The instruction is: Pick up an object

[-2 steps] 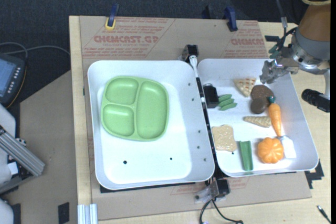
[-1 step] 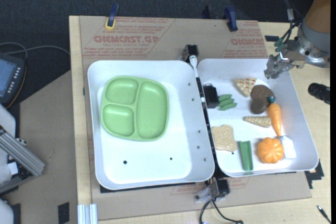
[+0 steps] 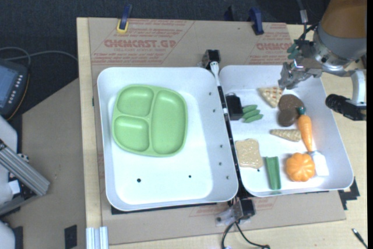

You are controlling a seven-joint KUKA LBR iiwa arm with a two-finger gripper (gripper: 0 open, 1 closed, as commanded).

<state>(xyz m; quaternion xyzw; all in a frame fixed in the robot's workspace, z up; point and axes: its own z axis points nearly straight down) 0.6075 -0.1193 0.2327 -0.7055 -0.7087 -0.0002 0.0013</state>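
Fingers (image 3: 287, 80) on my gripper (image 3: 289, 77) point down over the far part of the right bin (image 3: 247, 76), but they are a small dark blur from here, so I cannot tell whether they are parted or closed, and I see nothing between them. They hang just beside the waffle-patterned wedge (image 3: 270, 95) and near the brown lump (image 3: 289, 109), apart from both as far as I can judge.

Room to move: the far strip of the right bin beside the fingers is bare white, and its right rim lies close under the arm. Toward the near rim things crowd: an orange carrot (image 3: 305, 132) touching the brown lump, a pale wedge (image 3: 287, 134) beside it, an orange pumpkin (image 3: 300, 167), a green stick (image 3: 273, 172), a tan bread slice (image 3: 250, 153). Green bean pods (image 3: 252, 114) lie near the divider between the bins.

The left bin (image 3: 111, 172) holds a green divided plate (image 3: 150, 119) in its far half; its near half is bare
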